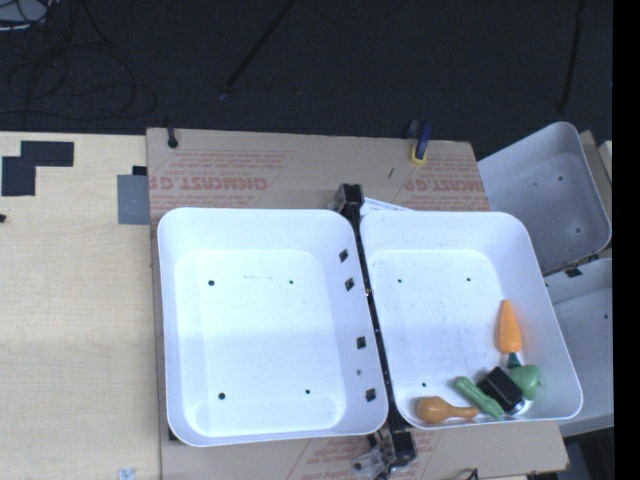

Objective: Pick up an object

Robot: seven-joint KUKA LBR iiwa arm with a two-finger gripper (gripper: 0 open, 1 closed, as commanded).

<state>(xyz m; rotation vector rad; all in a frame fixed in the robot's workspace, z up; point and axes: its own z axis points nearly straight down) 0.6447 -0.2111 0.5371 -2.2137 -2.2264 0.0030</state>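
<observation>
While two white bins sit side by side on a sheet of printed cardboard (pixel 300 173) in the middle of the frame, all the loose things lie in the right bin (pixel 450 226), crowded into its lower right corner. An orange carrot (pixel 509 328) lies there along the right wall, pointed end toward the top of the frame. Just below it is a rounded green piece (pixel 527 378), and touching that is a small black block (pixel 500 388), which lies partly on a long green piece (pixel 476 393) slanting toward the lower right. A yellow-orange pear-shaped toy (pixel 445 409) lies at the bin's lower edge, its thin end touching or nearly touching the long green piece. The left bin (pixel 250 223) shows a bare white floor with a few small dark dots.

A black clip (pixel 349 196) sits at the top of the seam where the bins meet, and small dark tabs run down that seam. A blue and yellow clamp (pixel 420 143) grips the cardboard's upper edge. Pale wooden bench top (pixel 70 318) fills the left of the frame, with black and grey patches near its upper part. A grey metal plate (pixel 560 188) leans at the upper right. Dark floor with cables runs across the top.

How far the gripper is open, and whether it has hold of anything, cannot be told.
</observation>
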